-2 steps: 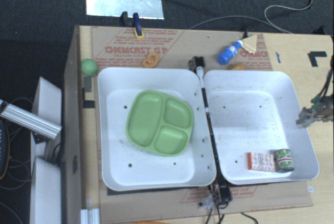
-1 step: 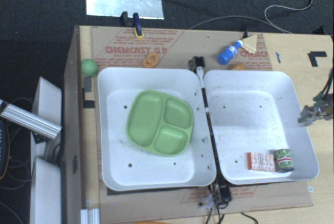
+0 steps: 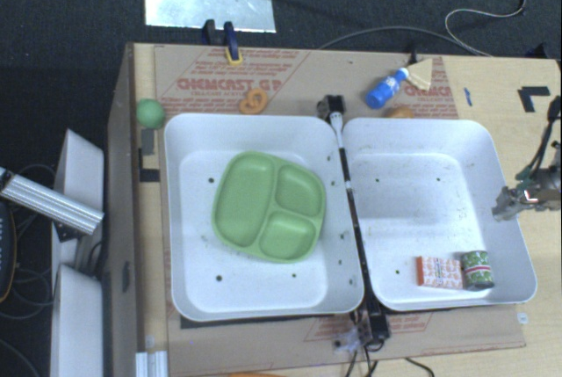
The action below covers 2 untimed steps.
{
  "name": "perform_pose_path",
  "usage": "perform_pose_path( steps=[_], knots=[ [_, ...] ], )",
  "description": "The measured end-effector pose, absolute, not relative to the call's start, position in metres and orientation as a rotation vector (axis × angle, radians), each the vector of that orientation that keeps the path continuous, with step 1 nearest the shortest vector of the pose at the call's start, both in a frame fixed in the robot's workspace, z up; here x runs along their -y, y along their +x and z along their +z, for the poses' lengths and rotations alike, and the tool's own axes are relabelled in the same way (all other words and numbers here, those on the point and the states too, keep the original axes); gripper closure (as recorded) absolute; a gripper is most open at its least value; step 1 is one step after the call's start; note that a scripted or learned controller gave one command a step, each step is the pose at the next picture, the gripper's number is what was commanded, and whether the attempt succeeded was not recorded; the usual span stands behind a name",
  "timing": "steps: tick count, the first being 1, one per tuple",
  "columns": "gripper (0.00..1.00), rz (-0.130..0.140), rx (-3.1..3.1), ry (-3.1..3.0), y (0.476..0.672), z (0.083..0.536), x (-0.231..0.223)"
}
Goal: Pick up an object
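A green divided plate lies in the left bin. In the right bin, near its front right corner, a small red and white box lies beside a small green can. My gripper sits at the right rim of the right bin, above and to the right of the can and apart from it. It looks small and blurred at the view's edge, and I see nothing held in it.
Behind the bins on the bench lie a blue bottle, an orange ring and a green ball. A blue and yellow clamp grips the bench's back edge. Cables run between the bins.
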State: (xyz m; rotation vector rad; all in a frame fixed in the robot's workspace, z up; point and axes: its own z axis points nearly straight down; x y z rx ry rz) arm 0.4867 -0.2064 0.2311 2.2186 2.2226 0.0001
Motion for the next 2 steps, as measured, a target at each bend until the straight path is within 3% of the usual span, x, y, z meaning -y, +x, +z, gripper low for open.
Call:
perform_pose_path(
  steps=[1,2],
  knots=[
    [1.00,0.002,-2.224,2.214,0.506,0.250,0.207],
    [1.00,0.002,-2.224,2.214,0.504,0.264,0.207]
  ],
)
